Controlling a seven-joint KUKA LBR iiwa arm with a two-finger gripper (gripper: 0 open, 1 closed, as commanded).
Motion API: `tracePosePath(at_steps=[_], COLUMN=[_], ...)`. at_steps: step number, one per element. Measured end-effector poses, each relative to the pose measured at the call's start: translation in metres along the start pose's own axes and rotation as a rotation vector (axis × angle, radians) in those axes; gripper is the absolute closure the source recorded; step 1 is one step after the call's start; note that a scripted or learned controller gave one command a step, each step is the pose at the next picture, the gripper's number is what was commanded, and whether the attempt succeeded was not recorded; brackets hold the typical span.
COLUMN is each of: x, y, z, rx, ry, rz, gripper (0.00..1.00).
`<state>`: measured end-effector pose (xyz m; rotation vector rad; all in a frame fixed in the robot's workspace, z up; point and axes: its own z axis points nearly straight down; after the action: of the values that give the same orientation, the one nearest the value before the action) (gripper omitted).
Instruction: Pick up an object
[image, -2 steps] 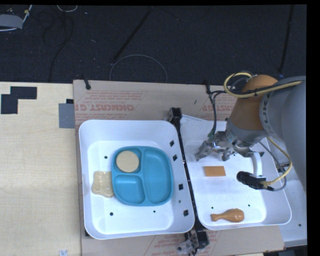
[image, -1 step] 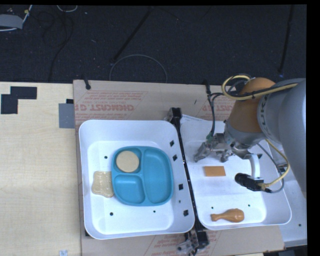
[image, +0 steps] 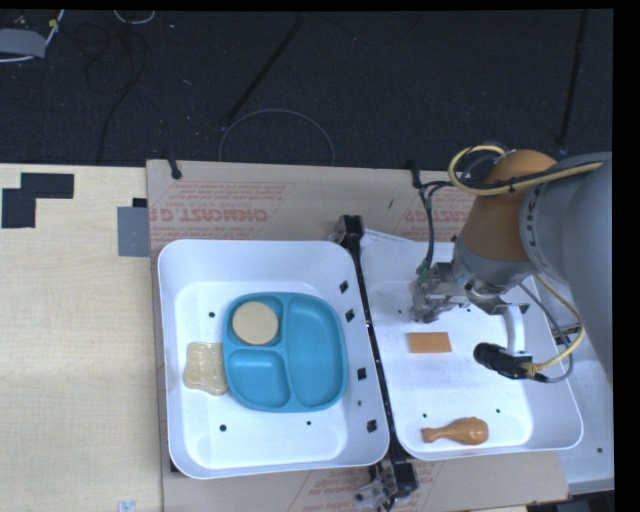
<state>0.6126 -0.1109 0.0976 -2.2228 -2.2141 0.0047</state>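
Note:
An orange-brown flat rectangular piece (image: 429, 343) lies in the middle of the right bin (image: 545, 425). A tan drumstick-shaped toy (image: 456, 432) rests near that bin's front edge. My gripper (image: 432, 303) hangs low over the right bin's back part, just behind the flat piece, and nothing visible sits between its fingers. In the left bin (image: 185, 430) a blue divided tray (image: 300, 355) holds a round tan cookie-like disc (image: 254, 322). A pale beige toast-like piece (image: 205, 368) lies to the tray's left.
The arm's grey body and orange band (image: 510, 215) cover the right bin's back right corner. A black cable and connector (image: 503, 359) hang over the bin's right side. A black divider (image: 362, 330) runs between the bins.

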Motion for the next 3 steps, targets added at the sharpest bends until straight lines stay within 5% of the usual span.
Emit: tracePosePath(at_steps=[3], x=[-0.007], y=[0.005], z=[-0.162], rx=[-0.008], ry=[-0.001], rz=[-0.005], gripper=[1.0])
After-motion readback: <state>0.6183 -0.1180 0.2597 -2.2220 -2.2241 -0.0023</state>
